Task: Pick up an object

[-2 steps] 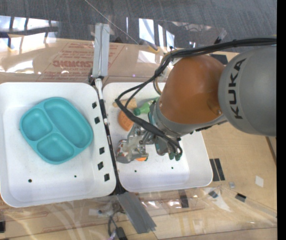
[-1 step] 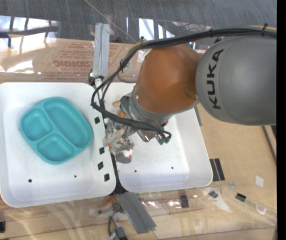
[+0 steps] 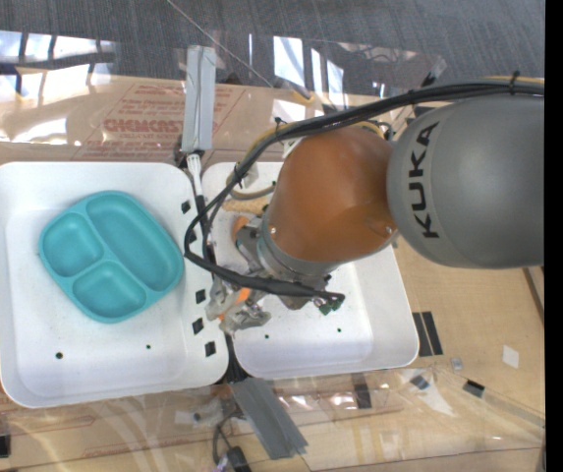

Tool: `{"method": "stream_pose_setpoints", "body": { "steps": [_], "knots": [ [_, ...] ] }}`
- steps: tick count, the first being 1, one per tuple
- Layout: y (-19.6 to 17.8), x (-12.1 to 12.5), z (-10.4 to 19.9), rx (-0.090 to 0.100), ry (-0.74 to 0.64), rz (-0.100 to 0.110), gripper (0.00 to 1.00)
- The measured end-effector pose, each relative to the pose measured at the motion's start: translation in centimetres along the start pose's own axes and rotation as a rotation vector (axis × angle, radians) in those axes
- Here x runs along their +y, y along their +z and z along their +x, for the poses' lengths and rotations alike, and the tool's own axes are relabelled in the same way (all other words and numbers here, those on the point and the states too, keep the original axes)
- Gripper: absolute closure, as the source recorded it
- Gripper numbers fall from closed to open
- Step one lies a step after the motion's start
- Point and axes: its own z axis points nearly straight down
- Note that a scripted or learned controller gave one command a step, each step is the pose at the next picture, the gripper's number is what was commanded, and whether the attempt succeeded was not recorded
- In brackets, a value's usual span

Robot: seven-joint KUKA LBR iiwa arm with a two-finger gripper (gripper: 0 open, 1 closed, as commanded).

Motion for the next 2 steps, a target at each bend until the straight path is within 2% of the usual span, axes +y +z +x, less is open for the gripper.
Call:
{"method": "stream_pose_setpoints", "body": {
  "steps": [2],
  "knots": [
    [-2.1,0.1,-0.5,-0.006,-0.009,0.004,1.0]
  ]
}}
